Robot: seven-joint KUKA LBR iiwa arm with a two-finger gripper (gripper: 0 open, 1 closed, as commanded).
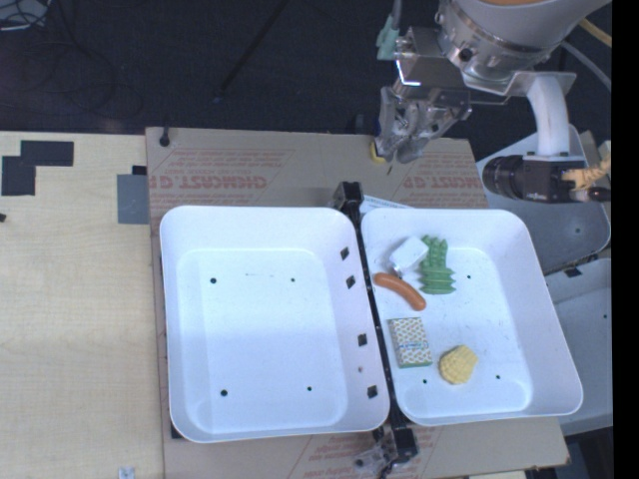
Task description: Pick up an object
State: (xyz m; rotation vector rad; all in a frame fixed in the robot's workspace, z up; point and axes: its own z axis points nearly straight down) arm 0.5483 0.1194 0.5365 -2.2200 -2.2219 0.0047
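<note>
Two white bins on the counter: the left bin (190, 267) and the right bin (519, 257), which holds a sausage (399, 290), green toy (435, 265), white block (408, 255), patterned box (409, 341) and corn piece (457, 364). The gripper (407, 140) hangs above the cardboard sheet (260, 173) with mirrored, unreadable print; its opening cannot be told.

Pale wood counter (70, 297) under bright, even light, dark floor behind.

A brown cardboard sheet (260, 168) with red print lies on the counter, and two white bins (180, 317) sit side by side on it. Black and grey squares (130, 198) mark the wood at the left. Beyond the far edge, black cables (60, 28) trail across the dark floor (230, 38).
</note>
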